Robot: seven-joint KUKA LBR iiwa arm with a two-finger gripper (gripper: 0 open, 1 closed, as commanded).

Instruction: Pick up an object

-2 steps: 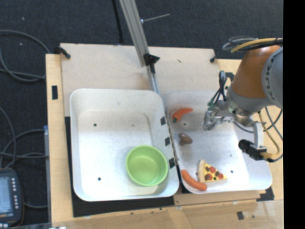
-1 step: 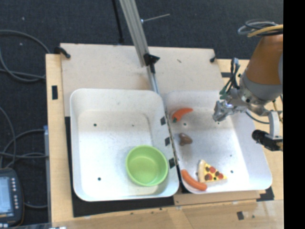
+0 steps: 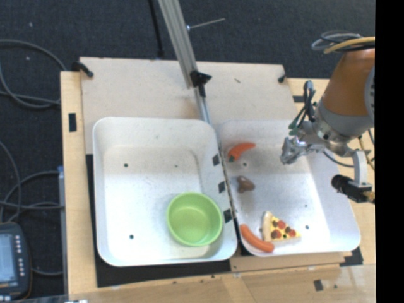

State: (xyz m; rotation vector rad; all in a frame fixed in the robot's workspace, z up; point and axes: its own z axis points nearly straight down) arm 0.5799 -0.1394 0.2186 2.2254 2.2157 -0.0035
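The gripper point(image 3: 289, 151) hangs over the right bin point(image 3: 328, 229), w/ nothing seen in it; can't tell jaws. Carrot point(image 3: 240, 149) sits by the bin wall, so jaws might bump it & miss.

arm: grey, orange band above wrist, enters from view's right, upper part | wrist: angled down and toward view's left | end effector point(image 3: 289, 154): low, pointing downward, nothing seen between its tips | finger spread: unclear
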